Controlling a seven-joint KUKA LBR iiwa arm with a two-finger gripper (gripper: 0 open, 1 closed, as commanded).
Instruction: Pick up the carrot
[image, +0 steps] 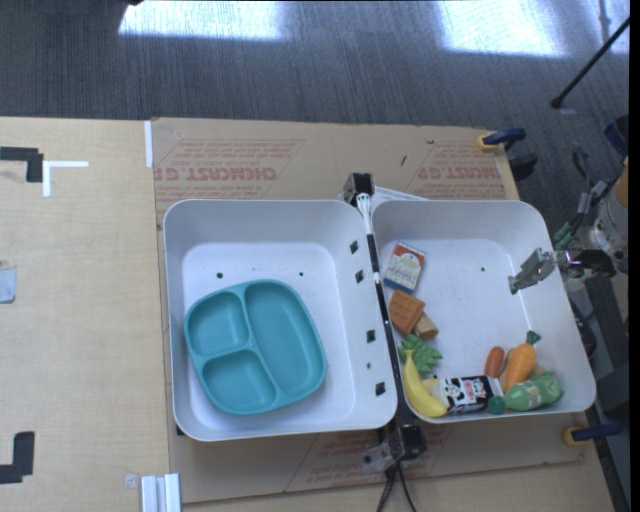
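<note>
The carrot (518, 364) is orange with a small green top and lies in the right bin (470, 235) near its front right corner. It rests between a smaller orange piece (494, 360) and a green vegetable (535, 392). My gripper (530, 269) reaches in from the right and hangs over the right side of this bin. It is farther back than the carrot and apart from it, and nothing shows in it.
Along the right bin's front and left lie a black-and-white carton (468, 392), a banana (421, 388), a green leafy piece (421, 352), a brown waffle-like piece (407, 313) and a small box (404, 267). The left bin (200, 240) holds a teal divided plate (255, 346).
</note>
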